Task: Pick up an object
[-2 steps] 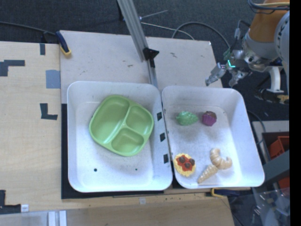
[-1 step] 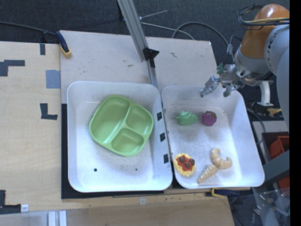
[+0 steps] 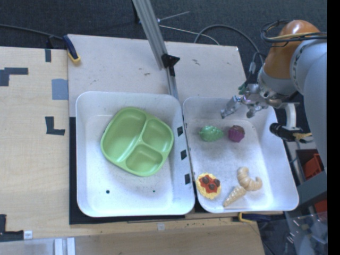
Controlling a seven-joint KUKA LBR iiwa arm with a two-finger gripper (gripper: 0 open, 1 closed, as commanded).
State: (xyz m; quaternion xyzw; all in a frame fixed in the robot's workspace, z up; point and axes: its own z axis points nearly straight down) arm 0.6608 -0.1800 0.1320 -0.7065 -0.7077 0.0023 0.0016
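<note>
The right bin (image 3: 276,163) holds a green leafy toy (image 3: 211,133), a dark red round toy (image 3: 236,133), a small yellow tart with red berries (image 3: 209,186) and a beige cone-shaped pastry (image 3: 243,186). My gripper (image 3: 240,106) hangs over the bin's far edge, just above and behind the dark red toy. Its two metal fingers (image 3: 229,110) are spread apart and nothing sits between them.
The left bin (image 3: 87,158) carries a green divided plate (image 3: 137,141). A slanted metal rod (image 3: 154,36) runs down to the gap between the bins. The grey arm with its orange band (image 3: 289,41) fills the upper right. A yellow-blue clamp (image 3: 71,49) lies at the bench's far left.
</note>
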